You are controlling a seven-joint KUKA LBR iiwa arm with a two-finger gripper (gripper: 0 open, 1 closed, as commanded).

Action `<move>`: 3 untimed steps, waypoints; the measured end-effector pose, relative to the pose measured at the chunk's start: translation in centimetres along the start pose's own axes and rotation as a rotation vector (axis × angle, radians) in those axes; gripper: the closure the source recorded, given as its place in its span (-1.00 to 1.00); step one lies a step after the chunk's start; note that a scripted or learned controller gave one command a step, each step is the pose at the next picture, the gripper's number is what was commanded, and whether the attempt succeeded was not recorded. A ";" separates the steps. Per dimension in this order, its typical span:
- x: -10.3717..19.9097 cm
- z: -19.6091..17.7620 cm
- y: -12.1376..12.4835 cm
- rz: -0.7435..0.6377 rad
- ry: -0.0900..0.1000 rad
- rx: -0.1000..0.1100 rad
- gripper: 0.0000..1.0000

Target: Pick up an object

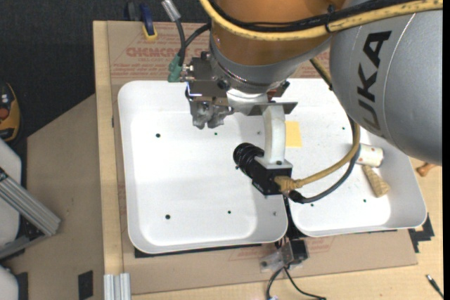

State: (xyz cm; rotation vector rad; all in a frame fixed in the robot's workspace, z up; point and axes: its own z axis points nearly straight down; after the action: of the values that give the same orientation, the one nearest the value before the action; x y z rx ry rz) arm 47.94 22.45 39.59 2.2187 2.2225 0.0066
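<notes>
My gripper low over left bin, near its far edge, set for pick; finger state: cannot tell. Candidates lie in right bin: yellow card nearest gripper, cork and white tube farther right.

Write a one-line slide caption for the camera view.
KUKA arm's hand hovers over the left white bin; a yellow card and wooden peg lie in the right bin.
</notes>
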 end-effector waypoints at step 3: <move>0.2 -2.9 0.1 -0.004 0.000 -0.003 1.00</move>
State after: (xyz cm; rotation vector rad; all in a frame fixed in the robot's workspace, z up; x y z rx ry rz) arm 48.00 22.66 42.52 2.2134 2.2252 0.0099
